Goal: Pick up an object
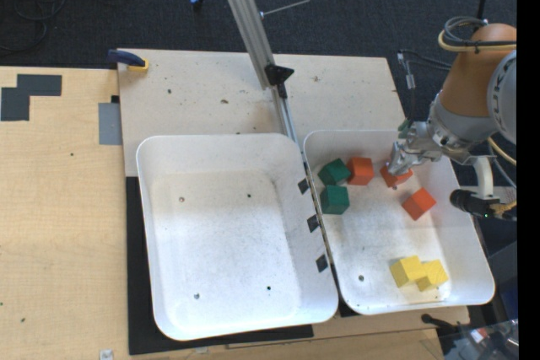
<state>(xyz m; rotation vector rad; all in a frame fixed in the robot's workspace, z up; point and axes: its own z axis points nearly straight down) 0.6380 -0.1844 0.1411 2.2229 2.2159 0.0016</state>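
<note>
The grey two-finger gripper [402, 165], whether grasping I cannot tell, sits directly over 1 small red block [394, 175] at the right white bin's [472, 287] far side.

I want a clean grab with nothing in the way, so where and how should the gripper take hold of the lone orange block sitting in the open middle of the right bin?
Take the orange block across two opposite flat sides, coming straight down from above. It looks cube-like and sits turned diagonally to the right bin walls, so the gripper would probably need to rotate to match its faces. It lies apart from the other blocks, with bare floor around it for the fingers.
</note>
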